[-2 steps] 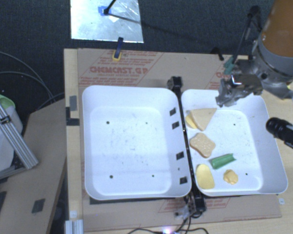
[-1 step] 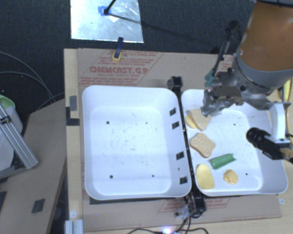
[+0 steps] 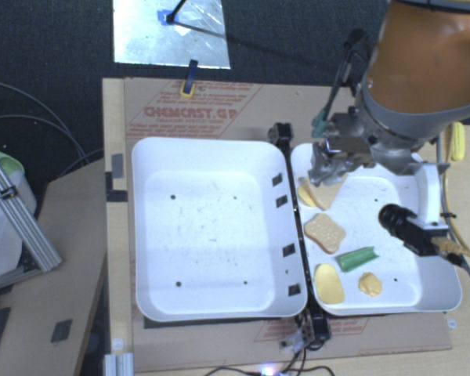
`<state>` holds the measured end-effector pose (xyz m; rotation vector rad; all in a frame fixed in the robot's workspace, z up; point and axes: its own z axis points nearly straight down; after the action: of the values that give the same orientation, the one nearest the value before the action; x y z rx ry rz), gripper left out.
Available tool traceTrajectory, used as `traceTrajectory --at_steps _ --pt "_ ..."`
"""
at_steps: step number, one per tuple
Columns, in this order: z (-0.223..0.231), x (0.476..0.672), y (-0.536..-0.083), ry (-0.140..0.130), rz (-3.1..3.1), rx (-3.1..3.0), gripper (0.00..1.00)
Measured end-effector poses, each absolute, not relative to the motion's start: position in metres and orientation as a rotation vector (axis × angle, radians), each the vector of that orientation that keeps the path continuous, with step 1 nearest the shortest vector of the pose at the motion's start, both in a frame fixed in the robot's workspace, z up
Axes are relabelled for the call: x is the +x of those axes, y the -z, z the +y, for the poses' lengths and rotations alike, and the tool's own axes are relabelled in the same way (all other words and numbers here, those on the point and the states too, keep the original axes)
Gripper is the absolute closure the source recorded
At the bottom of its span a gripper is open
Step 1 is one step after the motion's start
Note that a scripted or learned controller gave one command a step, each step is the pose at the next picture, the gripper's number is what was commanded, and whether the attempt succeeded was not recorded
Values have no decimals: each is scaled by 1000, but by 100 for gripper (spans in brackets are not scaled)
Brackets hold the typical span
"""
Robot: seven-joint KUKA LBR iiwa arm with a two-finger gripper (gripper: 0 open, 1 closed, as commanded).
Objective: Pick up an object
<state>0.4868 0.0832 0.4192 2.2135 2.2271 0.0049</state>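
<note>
Red printed lettering ran across the far part of the cardboard sheet (image 3: pixel 189 104) under the two white bins (image 3: pixel 211 151). It looked like "CHEMCAST GP", though the letters were blurred. Fainter red print stood at the sheet's near edge below the bins, too small to read.

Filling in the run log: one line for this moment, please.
gripper: low in right white bin | at: tan wedge-shaped piece | grasp: unclear | left white bin: untouched

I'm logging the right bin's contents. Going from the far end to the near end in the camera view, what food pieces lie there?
Wedge under the claw → cracker → green piece → yellow oval, with a small yellow lump level beside it.
</note>
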Motion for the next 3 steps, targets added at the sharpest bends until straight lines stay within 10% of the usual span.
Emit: traceTrajectory --at_steps 2,3 --pt "127 487 -461 -9 2229 2209 100" --pt "160 486 -403 3 2230 2216 100"
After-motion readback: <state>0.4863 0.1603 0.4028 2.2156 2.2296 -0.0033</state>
